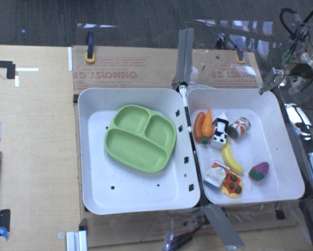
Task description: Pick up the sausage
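Sausage (200, 126) well apart from hand (274, 80)

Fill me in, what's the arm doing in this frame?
Nothing is being handled yet. The gripper sits at the upper right, above the far corner of the right bin, holding nothing. The sausage lies untouched at that bin's left side beside a carrot, with a banana, a can and other toy food nearby. The left bin holds a green divided plate.
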You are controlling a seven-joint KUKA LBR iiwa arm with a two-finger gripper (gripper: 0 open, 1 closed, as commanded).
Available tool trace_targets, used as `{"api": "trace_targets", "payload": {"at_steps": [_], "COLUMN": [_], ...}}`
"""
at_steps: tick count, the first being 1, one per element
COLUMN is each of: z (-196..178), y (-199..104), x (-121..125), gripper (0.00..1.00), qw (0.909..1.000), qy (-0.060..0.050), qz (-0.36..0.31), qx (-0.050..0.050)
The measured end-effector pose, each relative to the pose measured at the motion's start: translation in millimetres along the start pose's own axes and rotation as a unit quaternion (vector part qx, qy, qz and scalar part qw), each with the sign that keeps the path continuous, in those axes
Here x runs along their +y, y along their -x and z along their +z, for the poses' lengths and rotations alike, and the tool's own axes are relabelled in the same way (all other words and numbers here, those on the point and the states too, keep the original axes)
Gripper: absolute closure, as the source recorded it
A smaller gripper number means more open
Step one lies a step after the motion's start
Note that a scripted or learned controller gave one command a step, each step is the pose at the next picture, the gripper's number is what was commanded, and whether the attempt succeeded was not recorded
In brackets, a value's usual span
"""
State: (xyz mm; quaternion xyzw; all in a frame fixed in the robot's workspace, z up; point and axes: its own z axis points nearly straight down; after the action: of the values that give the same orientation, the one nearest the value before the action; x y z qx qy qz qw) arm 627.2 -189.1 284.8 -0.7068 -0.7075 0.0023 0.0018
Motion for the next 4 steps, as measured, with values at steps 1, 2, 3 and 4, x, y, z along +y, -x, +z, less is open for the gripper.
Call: {"api": "trace_targets", "payload": {"at_steps": [1,2,3,4], "z": [127.7,179.8,194.2,194.5], "y": [-22.9,-85.6,-96.2,-96.7], "x": [-58.1,0.7,33.0,33.0], "gripper": [0.0,0.0,0.0,0.0], "qw": [0.9986,0.999,0.9949,0.9957], "qy": [-0.002,0.007,0.002,0.001], "qz": [0.053,0.044,0.101,0.092], "qx": [0.001,0.0,0.0,-0.001]}}
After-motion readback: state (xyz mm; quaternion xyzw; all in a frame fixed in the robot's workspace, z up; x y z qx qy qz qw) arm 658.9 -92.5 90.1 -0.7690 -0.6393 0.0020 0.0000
